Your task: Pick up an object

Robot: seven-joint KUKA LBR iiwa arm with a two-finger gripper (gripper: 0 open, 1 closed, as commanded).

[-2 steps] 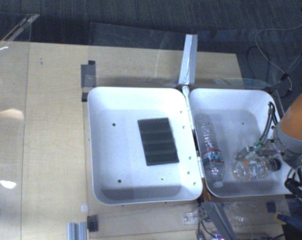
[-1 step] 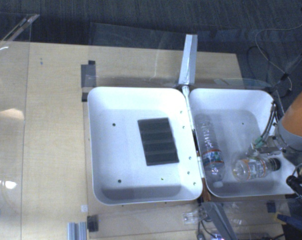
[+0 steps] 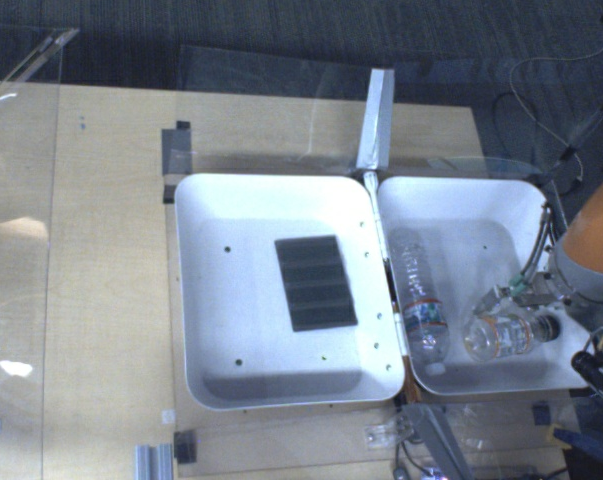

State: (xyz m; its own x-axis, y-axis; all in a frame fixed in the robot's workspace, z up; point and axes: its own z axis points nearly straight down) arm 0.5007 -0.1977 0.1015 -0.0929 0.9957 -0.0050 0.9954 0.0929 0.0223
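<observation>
A clear plastic bottle [image 3: 499, 336] with a dark cap lies on its side in the right bin [image 3: 461, 218], near the front right corner. My gripper [image 3: 518, 294] hangs just above and behind this bottle, coming in from the right under the orange band of the arm [image 3: 593, 230]. Whether it touches the bottle is hard to tell. A second clear water bottle [image 3: 418, 298] with a blue-and-white label lies along the right bin's left wall. A dark ribbed rectangular block [image 3: 315, 282] lies flat in the middle of the left bin [image 3: 211, 268].
A grey upright post [image 3: 375, 120] stands behind the joint between the two bins. Cables [image 3: 556, 118] run down at the right, behind the arm. A clear panel covers the bench at the left.
</observation>
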